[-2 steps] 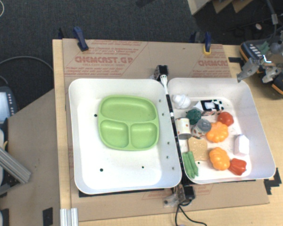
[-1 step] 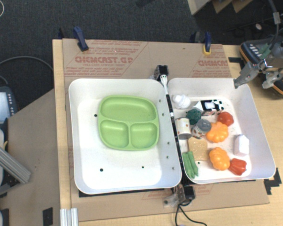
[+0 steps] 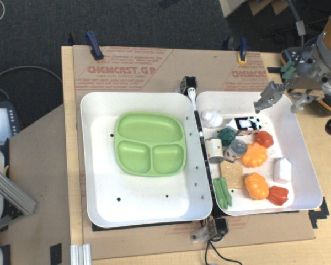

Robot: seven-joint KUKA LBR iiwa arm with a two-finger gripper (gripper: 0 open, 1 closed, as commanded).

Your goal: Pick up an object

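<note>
The left bin (image 3: pixel 94 148) is sitting with wide bare floor all around a green plate (image 3: pixel 150 143), which is lying near its centre, well apart from every wall; the plate's three compartments are holding nothing. A black seam (image 3: pixel 201 142) is running between the two bins, their rims touching along it. The right bin (image 3: pixel 303 164) is crowding its load toward the seam side, leaving bare floor along its 3 o'clock wall and at its 12 o'clock end. In it, a white lump (image 3: pixel 212 117) is lying at 11 o'clock, a cup (image 3: pixel 214 150) just beside the seam, a green pod (image 3: pixel 222 192) at 7 o'clock beside a cracker (image 3: pixel 231 174), a dark green piece (image 3: pixel 227 134) and a grey cap (image 3: pixel 238 147) near the middle, two orange peppers (image 3: pixel 254 156) one below the other, a tomato (image 3: pixel 263 139), a white block (image 3: pixel 282 169), and a red pepper (image 3: pixel 278 194) at 5 o'clock. The gripper (image 3: pixel 276 95) is hanging over the bin's 1 o'clock rim, apart from all items, gripping nothing; whether its jaws are parted I cannot tell.
</note>
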